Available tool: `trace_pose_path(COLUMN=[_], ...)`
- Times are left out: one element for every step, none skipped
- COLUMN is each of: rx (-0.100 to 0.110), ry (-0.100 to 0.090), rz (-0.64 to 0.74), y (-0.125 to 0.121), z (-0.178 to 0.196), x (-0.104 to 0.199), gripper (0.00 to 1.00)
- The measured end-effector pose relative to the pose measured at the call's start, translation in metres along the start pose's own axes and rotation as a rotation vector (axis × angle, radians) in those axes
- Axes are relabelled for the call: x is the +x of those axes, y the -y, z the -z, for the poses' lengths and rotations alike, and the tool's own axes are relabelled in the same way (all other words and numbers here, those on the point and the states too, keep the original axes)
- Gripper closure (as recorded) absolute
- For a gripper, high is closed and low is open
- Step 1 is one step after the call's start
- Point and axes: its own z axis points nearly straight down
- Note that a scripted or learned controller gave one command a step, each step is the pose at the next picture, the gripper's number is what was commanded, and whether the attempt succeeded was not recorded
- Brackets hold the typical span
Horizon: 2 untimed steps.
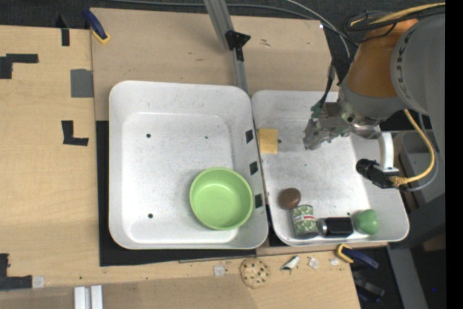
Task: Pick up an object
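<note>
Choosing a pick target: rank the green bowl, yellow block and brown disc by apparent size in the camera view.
Largest to smallest:
1. green bowl
2. yellow block
3. brown disc
The block and the disc look close in size.

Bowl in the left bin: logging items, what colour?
Light green bowl, clearest in the camera view.

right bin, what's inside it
In the right bin: a yellow block, a brown disc, a small can, a black object and a green object. The gripper covers some floor.

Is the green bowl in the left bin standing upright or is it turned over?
Upright. The green bowl shows its open hollow inside and its round rim facing up, resting on the floor of the left bin.
</note>
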Motion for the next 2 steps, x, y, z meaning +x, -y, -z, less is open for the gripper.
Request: trace_pose_path(rx=[0.000,-0.007], ry=[0.000,0.000], rz=[0.000,0.000], y=[0.009,0.009], z=[-0.049,-0.061], x=[-0.001,-0.001], gripper=[0.00,0.00])
